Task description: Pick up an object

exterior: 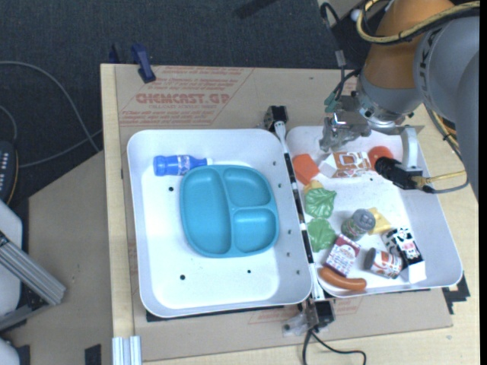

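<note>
While the arm is reaching in from the R, the hand [337,134] is hanging over the far L corner of the R bin [449,261]; can't tell from this angle whether it's apart or together. Just below it a white-and-brown packet [351,163] is lying flat, w/ an orange block [305,168] sitting just to its L by the bin wall and a red-orange item [378,155] touching its R end. Nearer the camera, two green leafy pieces [319,201] are lying one behind the other along the L wall. Mid-bin, a grey can [358,223] is resting against a yellow piece [379,219]. Along the near edge a red-and-white box [342,257], a sausage [342,283], a small red-and-white tub [384,261] and a black-and-white carton [403,243] are crowding together. In the L bin [144,226] a blue divided plate [228,208] is sitting mid-bin, w/ a blue bottle [179,164] lying on its side just beyond it. Both bins are resting on the worktop [190,97].
</note>
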Motion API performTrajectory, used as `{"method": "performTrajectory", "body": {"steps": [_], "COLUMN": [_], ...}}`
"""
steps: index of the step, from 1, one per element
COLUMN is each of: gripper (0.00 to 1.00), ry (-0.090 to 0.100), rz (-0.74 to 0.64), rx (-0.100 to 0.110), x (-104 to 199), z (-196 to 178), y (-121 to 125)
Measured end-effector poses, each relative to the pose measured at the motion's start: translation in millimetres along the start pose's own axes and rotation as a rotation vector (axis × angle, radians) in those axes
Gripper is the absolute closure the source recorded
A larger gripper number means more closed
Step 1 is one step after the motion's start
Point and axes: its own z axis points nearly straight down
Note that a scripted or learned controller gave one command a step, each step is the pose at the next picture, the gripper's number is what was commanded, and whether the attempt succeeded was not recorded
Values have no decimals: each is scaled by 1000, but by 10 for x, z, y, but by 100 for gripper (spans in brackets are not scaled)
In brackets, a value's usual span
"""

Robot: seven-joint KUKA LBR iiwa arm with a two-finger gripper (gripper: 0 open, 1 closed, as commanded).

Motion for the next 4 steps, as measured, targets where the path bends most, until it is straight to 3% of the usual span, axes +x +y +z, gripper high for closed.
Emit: {"method": "performTrajectory", "body": {"steps": [1,2,3,4], "gripper": [0,0,0,0], "ry": [-1,-4,-1,-4], "rz": [1,4,3,3], "rx": [3,1,2,-1], "x": [-13,-860,-572,-1295], "z": [13,620,1015,6], "y": [-10,198,-798,-510]}}
